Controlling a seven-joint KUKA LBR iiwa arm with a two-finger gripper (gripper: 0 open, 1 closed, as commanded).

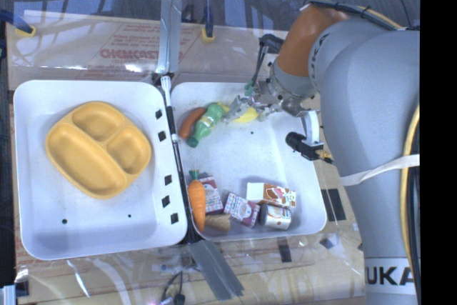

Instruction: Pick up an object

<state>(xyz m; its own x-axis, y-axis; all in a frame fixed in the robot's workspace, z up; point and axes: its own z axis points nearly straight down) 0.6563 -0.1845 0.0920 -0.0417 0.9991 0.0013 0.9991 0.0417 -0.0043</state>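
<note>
- the tool (246, 109) hangs low over the upper part of the right bin (282, 161), at the end of the grey arm (357, 96) that reaches in from the right.
- a yellow object (246, 114), possibly a toy banana or lemon, sits right at the tool's tip; the view is too cluttered there to say if it is between the fingers or just under them, so i cannot tell if the tool is released or clenched.
- just to the left of the tool lies a green bottle (206, 121), its long axis slanting from upper right down to lower left, with an orange-red sausage-like piece (190, 122) touching its left side.
- judged from this, the yellow object is the likeliest target, since it is nearest the tool; the green bottle is the next candidate, a short shift to the left.
- well apart, along the bin's lower edge, lie a carrot (196, 203) and a row of small cartons (250, 205).
- the left bin (28, 225) carries a yellow divided tray (98, 148), far from the tool.
</note>
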